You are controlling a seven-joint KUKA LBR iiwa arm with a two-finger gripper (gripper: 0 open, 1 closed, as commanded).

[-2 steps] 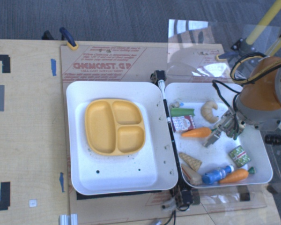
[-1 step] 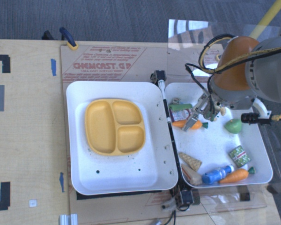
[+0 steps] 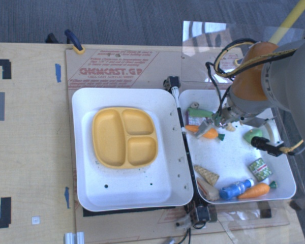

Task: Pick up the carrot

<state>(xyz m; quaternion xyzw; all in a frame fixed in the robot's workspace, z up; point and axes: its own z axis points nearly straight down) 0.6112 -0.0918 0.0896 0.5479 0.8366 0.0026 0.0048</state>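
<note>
a: carrots first — you have two orange plastic toy carrots in the right white bin [image 3: 290,187]. one small carrot [image 3: 207,133] lies near the bin's left wall, right at the gripper [image 3: 217,122]; the longer carrot [image 3: 255,190] lies near the bottom rim, touching the blue plastic bottle [image 3: 235,190].

b: is the gripper holding the small one?

a: you can't tell. the gripper hangs just over its upper end, so close that the tips blur into it, and whether the fingers are spread or pinching is hidden. probably the arm [image 3: 254,80] sits low there because the program picked that carrot as its target.

b: what else should you count?

a: in the right bin: one green-and-purple packet [image 3: 196,117] beside the small carrot, one green lump [image 3: 254,134] at the right, one small green box [image 3: 259,169], and one tan wedge-shaped piece [image 3: 206,175]. the left white bin [image 3: 91,187] holds one yellow three-compartment plate [image 3: 125,137], flat at its centre, well apart from the carrots, so it won't hinder you.
</note>
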